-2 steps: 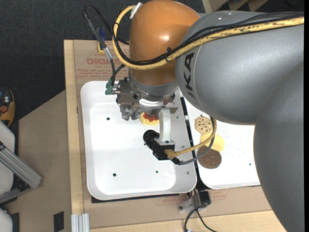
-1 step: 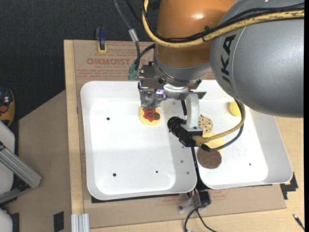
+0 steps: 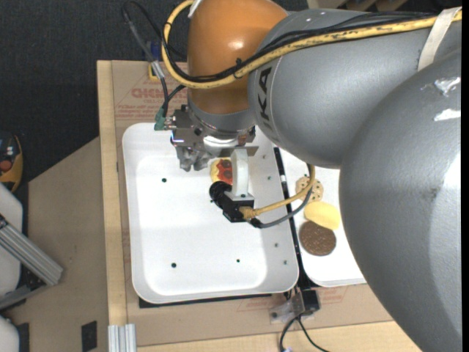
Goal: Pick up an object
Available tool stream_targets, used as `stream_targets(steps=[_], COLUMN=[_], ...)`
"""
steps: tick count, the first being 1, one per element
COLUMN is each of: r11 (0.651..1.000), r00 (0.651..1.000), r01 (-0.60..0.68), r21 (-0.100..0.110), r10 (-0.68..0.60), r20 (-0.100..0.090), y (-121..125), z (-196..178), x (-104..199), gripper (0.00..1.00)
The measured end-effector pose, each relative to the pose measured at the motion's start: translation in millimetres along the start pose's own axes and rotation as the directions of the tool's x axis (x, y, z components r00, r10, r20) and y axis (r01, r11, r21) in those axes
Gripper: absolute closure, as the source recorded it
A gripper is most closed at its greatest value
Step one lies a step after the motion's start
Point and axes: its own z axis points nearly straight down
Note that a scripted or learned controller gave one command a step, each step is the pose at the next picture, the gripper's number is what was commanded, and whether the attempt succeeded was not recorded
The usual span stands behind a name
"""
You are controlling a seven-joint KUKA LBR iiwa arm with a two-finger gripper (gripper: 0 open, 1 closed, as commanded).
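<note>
1. The large grey robot arm [image 3: 366,123], nearest the camera, fills the upper right and covers most of the right bin; its orange band [image 3: 227,35] sits above the wrist, with a yellow-and-black cable [image 3: 330,39] running along the arm.
2. The shallow white left bin [image 3: 183,255] lies on a brown cardboard sheet [image 3: 110,196]. Its lower half and left side are bare floor, giving wide free room; the rim edges at left and bottom are unobstructed.
3. The white right bin [image 3: 330,273] shows just a strip beside the left bin's right rim, the rest under the arm.
4. The two-finger gripper [image 3: 220,169] hangs over the upper middle of the left bin, close to the back rim. I cannot tell how its pincer stands, since the wrist body hides it.
5. A small orange-and-yellow object [image 3: 222,170] lies in the left bin right beneath the gripper, partly hidden; whether it is gripped is unclear.
6. In the right bin, near the shared rim: a round brown disc [image 3: 318,238], touching a pale yellow rounded lump [image 3: 322,214] above it, and a tan perforated piece [image 3: 311,190] above that.
</note>
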Motion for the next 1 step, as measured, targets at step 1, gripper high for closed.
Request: stream_targets(steps=[1], r11=[1.0], r00=[1.0], r01=[-0.004], r21=[-0.01], r10=[0.004], r20=[-0.003], y=[-8.2], z=[-39.7], x=[-11.3], gripper=[1.0])
